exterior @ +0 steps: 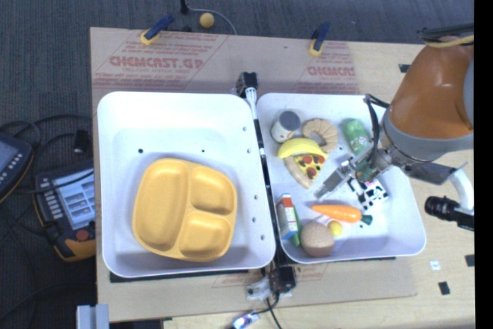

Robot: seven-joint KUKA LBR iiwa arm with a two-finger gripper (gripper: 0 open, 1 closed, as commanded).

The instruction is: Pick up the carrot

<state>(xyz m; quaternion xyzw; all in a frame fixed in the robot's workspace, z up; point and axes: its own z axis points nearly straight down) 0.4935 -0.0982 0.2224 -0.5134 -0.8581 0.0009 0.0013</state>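
**Gripper hovering over right bin, carrot lying free**

The gripper (347,172) is reaching into the right bin (400,239) from the right side, with its metal fingers (333,182) pointing left toward the pizza slice. The fingers are sitting close together with nothing between them, so the gripper is reading as closed and empty. The arm (431,100), grey with an orange band, is filling the far right part of the scene above the bin.

The bench board (154,62) is carrying both bins side by side. The left bin (123,119) is holding a yellow divided tray (185,208), which is lying flat near its middle.

In the right bin, the carrot (337,212) is lying on its side, orange, with its green end pointing right. It is sitting just nearer than the gripper and is not touching the fingers. A brown potato (316,238) is resting just near of the carrot. A banana (299,146) is lying over the far edge of the pizza slice (308,166). A bagel (322,130) is sitting beyond the banana, with a green can (355,133) to its right. A black-and-white cow figure (373,195) is lying to the right of the carrot, just beside the gripper.
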